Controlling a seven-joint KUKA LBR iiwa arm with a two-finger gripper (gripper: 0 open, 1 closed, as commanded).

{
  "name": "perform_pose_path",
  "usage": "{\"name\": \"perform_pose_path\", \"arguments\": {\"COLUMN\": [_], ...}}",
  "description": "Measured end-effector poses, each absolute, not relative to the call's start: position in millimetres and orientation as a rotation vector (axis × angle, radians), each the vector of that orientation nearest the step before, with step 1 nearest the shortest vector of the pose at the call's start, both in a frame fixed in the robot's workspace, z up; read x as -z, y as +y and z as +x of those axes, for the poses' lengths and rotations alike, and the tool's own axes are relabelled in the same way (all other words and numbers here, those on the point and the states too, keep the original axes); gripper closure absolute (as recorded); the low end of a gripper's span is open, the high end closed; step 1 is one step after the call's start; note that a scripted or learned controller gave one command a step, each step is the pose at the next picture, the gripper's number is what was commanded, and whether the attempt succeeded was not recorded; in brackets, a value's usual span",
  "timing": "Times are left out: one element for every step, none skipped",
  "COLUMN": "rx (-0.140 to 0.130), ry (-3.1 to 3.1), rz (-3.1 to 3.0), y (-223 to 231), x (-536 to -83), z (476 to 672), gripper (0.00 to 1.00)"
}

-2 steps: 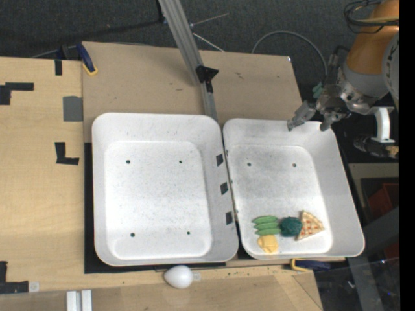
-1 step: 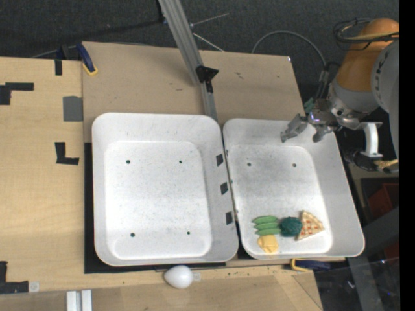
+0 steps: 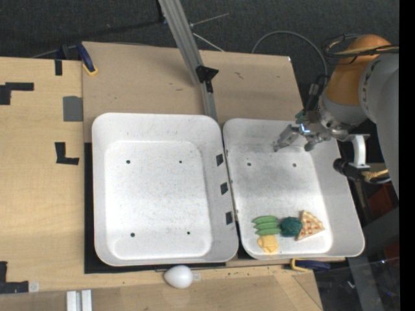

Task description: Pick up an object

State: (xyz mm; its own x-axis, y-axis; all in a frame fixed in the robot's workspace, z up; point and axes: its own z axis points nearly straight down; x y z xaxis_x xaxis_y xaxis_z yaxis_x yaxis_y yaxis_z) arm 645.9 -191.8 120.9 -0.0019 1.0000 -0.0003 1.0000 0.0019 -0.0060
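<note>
Four small items cluster at the right bin's (image 3: 337, 193) near edge: green pods (image 3: 264, 223), a dark green lump (image 3: 290, 225), a pizza slice (image 3: 310, 225) and a yellow piece (image 3: 268, 243). The fingers (image 3: 296, 138), spread and holding nothing, hang over that bin's far edge, well apart from the cluster, probably poised before a descent. The left bin (image 3: 155, 125) sits alongside; a white egg (image 3: 179, 276) lies on the worktop (image 3: 39, 193) by its near edge.

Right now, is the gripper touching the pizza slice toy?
Apart. The camera view shows the gripper at the right bin's far end, with bare bin floor between it and the pizza slice at the near end.
</note>
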Motion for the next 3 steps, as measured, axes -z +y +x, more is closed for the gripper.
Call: {"name": "perform_pose_path", "arguments": {"rx": [-0.004,0.004,0.004], "ry": [-2.226,-2.227,-2.227], "rz": [-2.217,-2.222,-2.224], "y": [-191,-184,-189], "x": [-134,-195,-257], "z": [647.4,652.4,649.8], "gripper": [1.0,1.0,1.0]}}
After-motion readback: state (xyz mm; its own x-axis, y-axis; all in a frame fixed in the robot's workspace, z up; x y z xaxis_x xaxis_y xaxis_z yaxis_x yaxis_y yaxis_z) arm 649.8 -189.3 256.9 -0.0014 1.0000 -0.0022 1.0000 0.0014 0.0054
